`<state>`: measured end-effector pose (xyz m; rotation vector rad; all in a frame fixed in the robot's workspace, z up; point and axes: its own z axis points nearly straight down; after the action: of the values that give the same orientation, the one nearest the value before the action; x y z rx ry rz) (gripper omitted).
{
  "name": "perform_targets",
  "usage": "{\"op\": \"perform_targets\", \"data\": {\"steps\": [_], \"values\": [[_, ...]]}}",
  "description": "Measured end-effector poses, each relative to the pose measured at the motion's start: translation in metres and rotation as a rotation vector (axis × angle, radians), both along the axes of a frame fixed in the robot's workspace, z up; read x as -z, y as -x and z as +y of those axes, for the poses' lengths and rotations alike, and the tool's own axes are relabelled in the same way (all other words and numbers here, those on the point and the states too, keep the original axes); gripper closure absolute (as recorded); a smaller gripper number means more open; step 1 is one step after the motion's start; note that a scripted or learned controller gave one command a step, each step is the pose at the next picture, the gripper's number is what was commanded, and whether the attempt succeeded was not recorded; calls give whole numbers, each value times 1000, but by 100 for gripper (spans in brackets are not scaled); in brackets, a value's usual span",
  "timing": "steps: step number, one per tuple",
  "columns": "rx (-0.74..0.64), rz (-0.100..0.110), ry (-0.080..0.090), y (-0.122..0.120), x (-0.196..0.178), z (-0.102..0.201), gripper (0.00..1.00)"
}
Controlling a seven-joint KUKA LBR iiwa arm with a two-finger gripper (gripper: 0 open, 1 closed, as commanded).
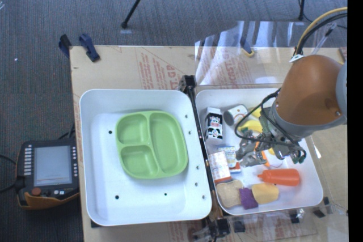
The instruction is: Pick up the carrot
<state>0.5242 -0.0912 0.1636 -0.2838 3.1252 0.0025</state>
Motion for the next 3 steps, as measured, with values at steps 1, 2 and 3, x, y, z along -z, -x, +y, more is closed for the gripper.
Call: {"op": "perform_targets", "data": {"steps": [1,2,3], "values": [[-332,0,-1,-111,41,-79,100],[-544,2,-1,-38,77,-56,100],[-657,1,1,25,76,-123,100]]}}
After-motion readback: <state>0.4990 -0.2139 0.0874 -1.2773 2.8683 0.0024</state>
